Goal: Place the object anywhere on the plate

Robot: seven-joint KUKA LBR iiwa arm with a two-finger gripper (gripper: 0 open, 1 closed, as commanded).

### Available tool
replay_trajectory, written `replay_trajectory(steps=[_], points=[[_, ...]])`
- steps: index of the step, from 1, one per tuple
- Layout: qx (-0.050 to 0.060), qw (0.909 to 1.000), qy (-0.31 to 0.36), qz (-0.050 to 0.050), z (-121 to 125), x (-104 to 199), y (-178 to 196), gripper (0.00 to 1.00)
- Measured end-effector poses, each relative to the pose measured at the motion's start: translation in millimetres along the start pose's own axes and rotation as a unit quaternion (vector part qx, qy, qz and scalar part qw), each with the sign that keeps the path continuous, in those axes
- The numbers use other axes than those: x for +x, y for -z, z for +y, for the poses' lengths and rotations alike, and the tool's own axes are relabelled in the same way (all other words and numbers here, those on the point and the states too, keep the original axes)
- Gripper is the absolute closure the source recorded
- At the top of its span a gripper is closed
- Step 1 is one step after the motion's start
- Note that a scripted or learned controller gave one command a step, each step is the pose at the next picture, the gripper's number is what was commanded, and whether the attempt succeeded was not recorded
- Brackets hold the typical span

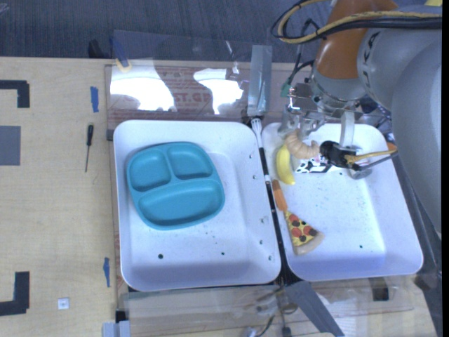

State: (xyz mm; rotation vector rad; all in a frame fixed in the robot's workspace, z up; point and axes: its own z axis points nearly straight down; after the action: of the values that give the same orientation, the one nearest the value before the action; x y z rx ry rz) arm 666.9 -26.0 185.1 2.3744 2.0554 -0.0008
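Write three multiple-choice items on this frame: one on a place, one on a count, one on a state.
1. Which bin holds the plate?
A. left bin
B. right bin
C. neither

2. How many compartments has the plate?
A. two
B. three
C. five

3. How does the pizza slice lie?
A. on the plate
B. in the right bin, apart from the plate
C. on the bench outside both bins

Answers:
1. A: the blue plate lies flat in the left bin.
2. B: two small sections at the top, one large below.
3. B: the slice lies by the right bin's left wall, below the banana, while the gripper is above that bin's upper left part.
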Motion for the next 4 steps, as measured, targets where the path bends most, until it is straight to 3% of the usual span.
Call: replay_trajectory(steps=[1, 2, 3, 4], points=[[0.002, 0.9951, -0.099, 0.001, -28, 55, 0, 1.00], [0.003, 0.9963, -0.086, 0.001, -91, 134, -27, 1.00], [0.003, 0.9995, -0.031, 0.000, -127, 206, -57, 1.00], [0.002, 0.9995, -0.032, 0.000, -126, 205, -56, 0.00]])
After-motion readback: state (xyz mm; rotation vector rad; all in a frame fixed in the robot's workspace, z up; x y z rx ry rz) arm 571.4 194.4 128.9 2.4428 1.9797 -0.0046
